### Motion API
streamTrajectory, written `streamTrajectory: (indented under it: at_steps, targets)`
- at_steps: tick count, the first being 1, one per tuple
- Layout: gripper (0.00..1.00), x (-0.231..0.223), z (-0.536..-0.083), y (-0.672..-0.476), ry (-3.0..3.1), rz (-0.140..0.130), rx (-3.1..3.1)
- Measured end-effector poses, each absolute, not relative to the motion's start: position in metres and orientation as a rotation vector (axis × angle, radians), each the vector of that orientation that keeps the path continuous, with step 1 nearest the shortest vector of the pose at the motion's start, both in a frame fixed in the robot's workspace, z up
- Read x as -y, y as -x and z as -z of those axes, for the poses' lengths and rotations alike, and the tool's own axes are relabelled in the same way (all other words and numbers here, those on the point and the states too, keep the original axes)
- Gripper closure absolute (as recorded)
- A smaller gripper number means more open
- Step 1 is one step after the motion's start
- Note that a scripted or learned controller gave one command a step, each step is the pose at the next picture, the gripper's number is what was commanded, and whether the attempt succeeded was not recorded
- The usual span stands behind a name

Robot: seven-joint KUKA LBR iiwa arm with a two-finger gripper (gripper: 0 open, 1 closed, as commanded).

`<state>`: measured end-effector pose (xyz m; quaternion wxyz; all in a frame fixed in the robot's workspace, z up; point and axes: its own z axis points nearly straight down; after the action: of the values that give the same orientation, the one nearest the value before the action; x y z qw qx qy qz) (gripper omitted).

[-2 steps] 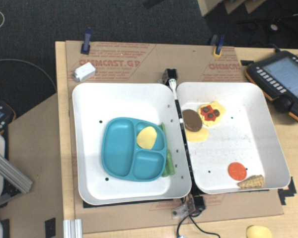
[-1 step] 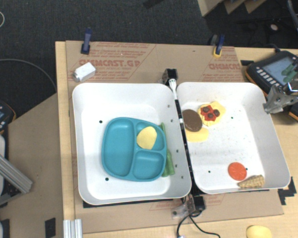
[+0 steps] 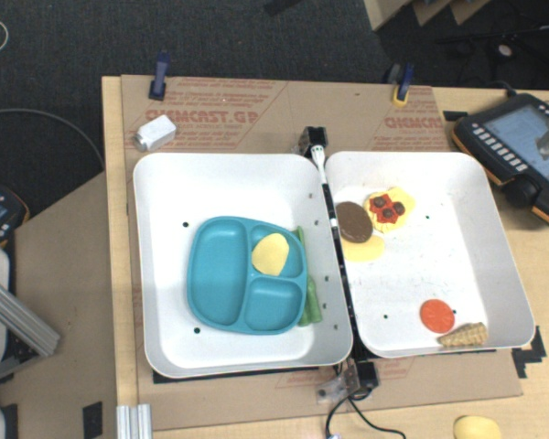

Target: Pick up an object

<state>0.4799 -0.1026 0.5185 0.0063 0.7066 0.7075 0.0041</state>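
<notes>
Since no object sits lifted off either bin, the pick looks not yet begun, and my reading is that the step in hand is choosing a target and bringing the arm in over it. Whether the gripper is open, closed or carrying anything I cannot tell.

Nearest the camera, in the right bin, a tan ridged piece lies against the front wall, touching or nearly touching an orange disc just behind it. Across the divider, the left bin holds a teal divided tray, which takes up much of its floor. A pale yellow oval piece rests in the tray's upper right compartment, and a green strip is wedged upright between the tray's right edge and the bin wall (awkward to reach, I would judge).

Farther back in the right bin, a brown disc lies partly over a flat yellow piece, close to the divider. Just beyond it sits a yellow piece with red and dark toppings.

Any of these would serve as the task's object. The orange disc stands well apart from the cluster by the divider, so it seems the easiest candidate, though a flat thing calls for a low, square descent with the jaws spread wide enough to straddle it.
</notes>
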Motion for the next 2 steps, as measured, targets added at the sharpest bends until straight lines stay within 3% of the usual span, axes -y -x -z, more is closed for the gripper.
streamTrajectory:
  at_steps: [1, 2]
  targets:
    - [1.00, 0.077, -0.423, -0.488, -2.224, 0.009, -2.230]
    - [1.00, 0.074, -0.542, -0.479, -2.211, -0.016, -2.213]
